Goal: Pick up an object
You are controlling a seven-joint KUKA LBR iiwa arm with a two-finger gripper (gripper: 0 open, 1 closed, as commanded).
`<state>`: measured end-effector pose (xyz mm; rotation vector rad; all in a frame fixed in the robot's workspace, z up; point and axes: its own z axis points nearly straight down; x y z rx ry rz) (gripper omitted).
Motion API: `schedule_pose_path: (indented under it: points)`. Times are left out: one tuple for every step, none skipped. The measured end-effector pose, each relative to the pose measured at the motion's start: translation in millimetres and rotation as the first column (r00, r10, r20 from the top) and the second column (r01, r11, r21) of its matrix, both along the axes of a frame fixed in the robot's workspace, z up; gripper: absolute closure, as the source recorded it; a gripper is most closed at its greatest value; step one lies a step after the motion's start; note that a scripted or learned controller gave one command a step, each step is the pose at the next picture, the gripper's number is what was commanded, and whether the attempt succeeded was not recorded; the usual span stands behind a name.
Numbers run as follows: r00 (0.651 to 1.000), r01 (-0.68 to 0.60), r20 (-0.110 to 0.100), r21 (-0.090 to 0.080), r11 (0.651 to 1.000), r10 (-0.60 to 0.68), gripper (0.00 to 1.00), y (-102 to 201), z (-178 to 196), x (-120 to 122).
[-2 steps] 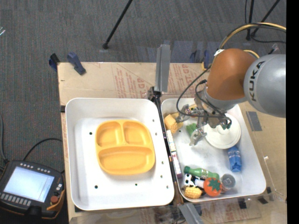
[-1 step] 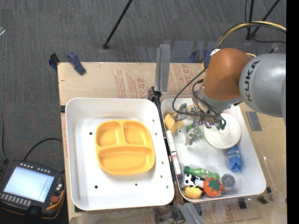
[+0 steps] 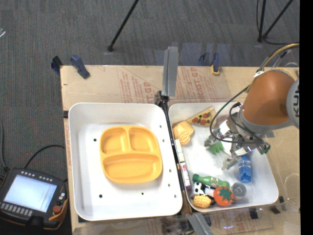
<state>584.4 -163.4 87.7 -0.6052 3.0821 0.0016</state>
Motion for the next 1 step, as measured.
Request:
schedule_pose_path:
  points:
    - [1.000, 0.030, 0.003, 0.002, 1.000, -0.030, 0.00, -33.6, 0.5, 29.7]
